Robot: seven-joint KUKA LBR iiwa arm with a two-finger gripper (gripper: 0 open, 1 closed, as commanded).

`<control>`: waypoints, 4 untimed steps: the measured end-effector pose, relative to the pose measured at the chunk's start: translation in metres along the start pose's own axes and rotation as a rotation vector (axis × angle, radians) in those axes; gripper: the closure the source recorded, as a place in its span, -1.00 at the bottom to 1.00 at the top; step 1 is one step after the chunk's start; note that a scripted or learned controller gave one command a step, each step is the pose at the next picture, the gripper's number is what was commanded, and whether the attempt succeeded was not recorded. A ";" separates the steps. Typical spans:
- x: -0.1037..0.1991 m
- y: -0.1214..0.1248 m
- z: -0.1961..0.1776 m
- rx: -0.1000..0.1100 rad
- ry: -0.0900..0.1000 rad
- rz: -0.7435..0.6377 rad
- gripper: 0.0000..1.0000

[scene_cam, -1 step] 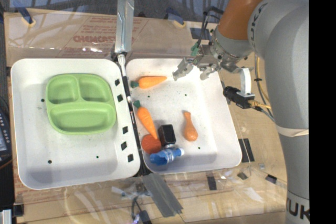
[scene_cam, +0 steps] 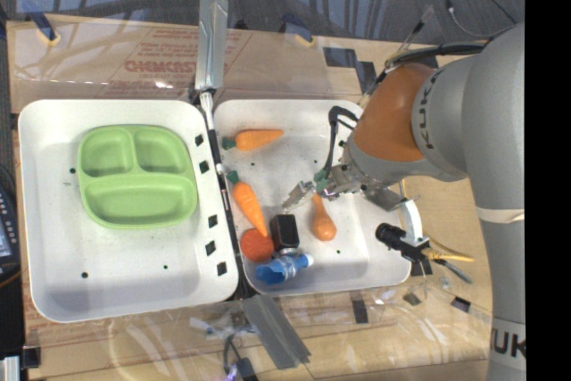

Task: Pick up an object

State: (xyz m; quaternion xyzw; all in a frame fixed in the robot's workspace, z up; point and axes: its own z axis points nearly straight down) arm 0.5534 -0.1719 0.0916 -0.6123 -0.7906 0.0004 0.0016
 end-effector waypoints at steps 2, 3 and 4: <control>0.000 0.000 -0.019 0.002 -0.001 -0.009 1.00; 0.039 0.026 0.000 0.001 0.001 -0.127 1.00; 0.083 0.019 -0.100 -0.001 -0.001 0.323 1.00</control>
